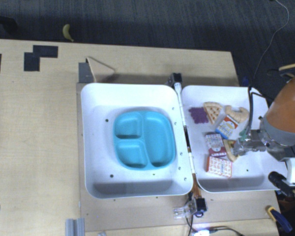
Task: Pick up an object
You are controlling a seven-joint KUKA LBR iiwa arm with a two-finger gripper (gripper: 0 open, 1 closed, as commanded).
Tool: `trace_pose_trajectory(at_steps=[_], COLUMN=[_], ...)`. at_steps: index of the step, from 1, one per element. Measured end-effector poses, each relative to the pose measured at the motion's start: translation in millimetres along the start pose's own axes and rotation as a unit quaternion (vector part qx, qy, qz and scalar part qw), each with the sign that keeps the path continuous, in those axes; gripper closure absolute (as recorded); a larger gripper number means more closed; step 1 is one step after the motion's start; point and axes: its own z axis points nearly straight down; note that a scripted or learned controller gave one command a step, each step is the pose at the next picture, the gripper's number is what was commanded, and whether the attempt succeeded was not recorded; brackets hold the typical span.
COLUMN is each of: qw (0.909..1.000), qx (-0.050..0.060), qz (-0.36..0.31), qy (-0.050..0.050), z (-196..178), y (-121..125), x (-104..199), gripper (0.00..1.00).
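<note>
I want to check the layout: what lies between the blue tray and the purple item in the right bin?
In the camera view, between the blue tray and the purple item lie bare white bin floor and the two bins' adjoining rims.

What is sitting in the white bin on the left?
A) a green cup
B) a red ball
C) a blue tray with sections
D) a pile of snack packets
C: the left bin holds a blue tray with sections, while the snack packets lie in the right bin, near the gripper.
</note>
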Motion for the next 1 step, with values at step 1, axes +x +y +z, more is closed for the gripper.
trace_pose_trajectory(at_steps=[1], qw=[1.0], qx=[0.0], qz=[0.0], qy=[0.0], z=[0.1], y=[-0.1], x=[0.0], gripper=[0.0])
